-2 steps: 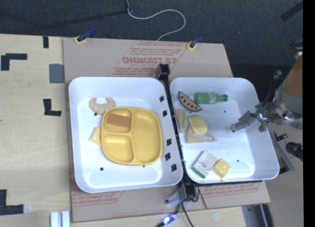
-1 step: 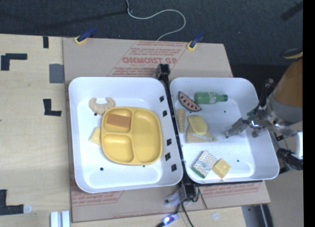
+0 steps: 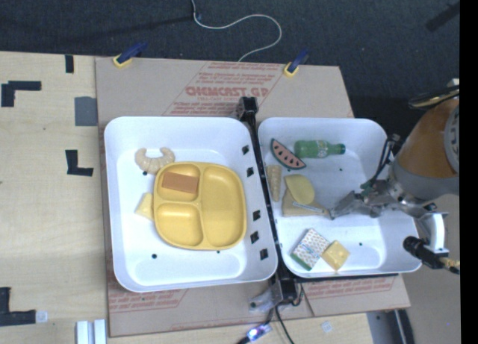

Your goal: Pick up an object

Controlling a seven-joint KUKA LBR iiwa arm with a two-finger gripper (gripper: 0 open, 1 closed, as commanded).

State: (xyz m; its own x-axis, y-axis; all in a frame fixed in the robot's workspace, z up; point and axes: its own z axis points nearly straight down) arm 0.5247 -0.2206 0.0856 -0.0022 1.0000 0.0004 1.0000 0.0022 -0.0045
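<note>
In the right bin [image 3: 366, 135], my gripper [image 3: 337, 210] reaches in from the right and hangs low over the bin's middle. Its tip is just right of a pale yellow rounded piece [image 3: 300, 188] and a flat cream slab [image 3: 299, 211] below that. A watermelon slice [image 3: 287, 154] and a green bottle [image 3: 319, 148] lie at the back of this bin. At its front are a green-and-white packet [image 3: 309, 248] and a yellow cube [image 3: 335, 254]. I see nothing held in the gripper.
The left bin [image 3: 123, 186] holds a yellow divided plate [image 3: 213, 212] with a brown slab [image 3: 180, 182] in one compartment, a croissant [image 3: 152, 157] and a yellow wedge [image 3: 144, 205] beside it. A black divider [image 3: 258, 178] runs between the bins. A white cable [image 3: 239, 22] lies behind.
</note>
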